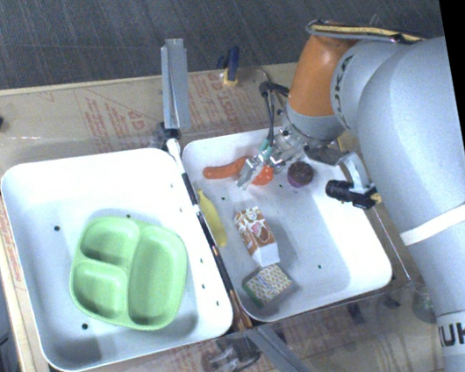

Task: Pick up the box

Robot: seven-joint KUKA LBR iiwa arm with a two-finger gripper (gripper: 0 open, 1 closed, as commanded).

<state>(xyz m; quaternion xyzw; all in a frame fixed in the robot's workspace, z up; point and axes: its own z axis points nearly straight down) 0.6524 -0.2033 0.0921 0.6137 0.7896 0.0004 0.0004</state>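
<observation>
The metal pincer (pixel 256 167) sits low in the far part of the right shallow white plastic bin (pixel 350 244), its fingertips at an orange carrot-shaped toy (pixel 231 169); the fingers are small and blurred there, so I cannot tell whether they are spread or pressed together. Just right of it lies a small dark purple round object (pixel 301 174), too small to identify. Nearer the bin's middle lies the box, a small printed carton with red-brown and white panels (pixel 256 233), lying flat and apart from the pincer. Below it rests a grey patterned blocky item (pixel 269 284). A slim yellow banana-like piece (pixel 211 217) lies along the bin's left wall. The left white bin (pixel 36 260) holds a smooth light green three-compartment tray (pixel 128 272). Both bins rest on the brown desk (pixel 95 116). The grey arm's bulk covers the right bin's right edge.
</observation>
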